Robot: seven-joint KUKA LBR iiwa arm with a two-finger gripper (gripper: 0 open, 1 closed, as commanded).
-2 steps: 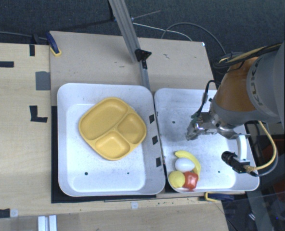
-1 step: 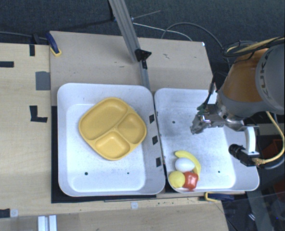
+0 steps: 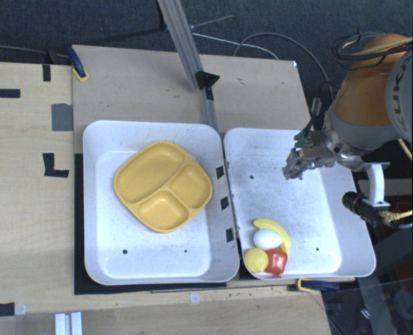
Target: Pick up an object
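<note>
Two shallow white bins are sitting side by side on a wooden bench (image 3: 25,187), seen from above at a slant. The left bin (image 3: 98,253) is holding a yellow divided plate (image 3: 163,185) with three compartments, lying flat near the bin's middle and turned at an angle to the walls.

The right bin (image 3: 332,253) is holding a small cluster of toy food pressed into its near left corner: a yellow banana (image 3: 279,229) is curving around a white egg (image 3: 266,239), a round yellow piece (possibly a lemon) (image 3: 256,259) is sitting just below the egg, and a small red item (image 3: 277,262) is touching it on the right. The pieces are packed together against the bin wall.

The grey arm with its orange band (image 3: 363,82) is reaching in from the right, and the gripper (image 3: 295,171) is hanging above the upper part of the right bin, over bare white floor, well apart from the food cluster. Nothing is showing between its fingers; the fingertips are looking dark and close together, but it is too small to tell how wide they are standing.

A grey metal bar (image 3: 182,30) is running down from the top edge toward the gap between the bins.
</note>
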